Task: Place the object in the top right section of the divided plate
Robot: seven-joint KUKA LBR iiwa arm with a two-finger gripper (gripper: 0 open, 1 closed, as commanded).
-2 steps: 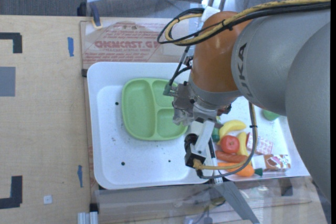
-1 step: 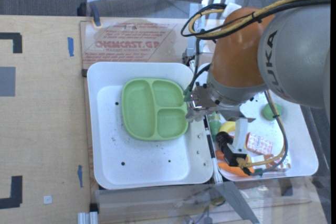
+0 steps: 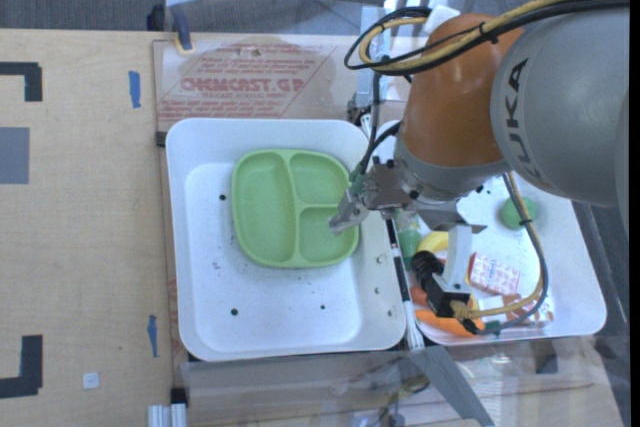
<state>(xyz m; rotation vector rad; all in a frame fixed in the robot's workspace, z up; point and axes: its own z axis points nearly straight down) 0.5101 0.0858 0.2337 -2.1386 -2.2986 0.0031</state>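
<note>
The divided plate (image 3: 292, 207) lies in the left bin (image 3: 270, 315), toward its upper right part. My gripper (image 3: 350, 211) hangs over the plate's right edge, near the wall between the two bins. My arm (image 3: 500, 105) reaches in from the right, above the right bin (image 3: 580, 295). In that right bin, a cluster of small items (image 3: 450, 300) lies at its lower left, and a round item (image 3: 518, 211) sits farther right. Both bins rest side by side on the worktop (image 3: 80, 215).
</note>
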